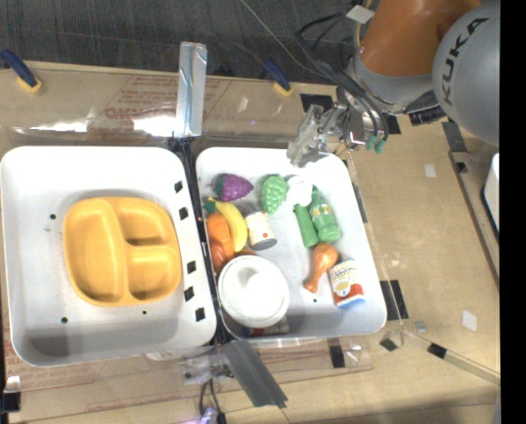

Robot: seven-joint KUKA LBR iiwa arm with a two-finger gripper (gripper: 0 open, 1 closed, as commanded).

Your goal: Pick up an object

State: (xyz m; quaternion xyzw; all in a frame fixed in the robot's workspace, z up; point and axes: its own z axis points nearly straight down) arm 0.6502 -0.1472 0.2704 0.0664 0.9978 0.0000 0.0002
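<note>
Camera view: the arm reaches in from the right, and its gripper hangs over the back rim of the right bin, at about twelve o'clock of that bin. Whether the jaws stand wide or narrow I cannot tell. Nothing can be seen lifted clear of the bin.

All the candidate objects lie in the right bin. The purple grapes sit at eleven o'clock, the green grapes just beside them toward twelve. A green bottle lies at two o'clock, close under the gripper. The banana and an orange piece rest along the nine o'clock wall, with a small white can near the centre. A white bowl sits at seven o'clock, a drumstick and a small carton at about four to five o'clock.

The left bin bears a yellow divided tray at its centre.

As I judge it, the pick is not yet made: descent, closing on one object and lifting remain.
</note>
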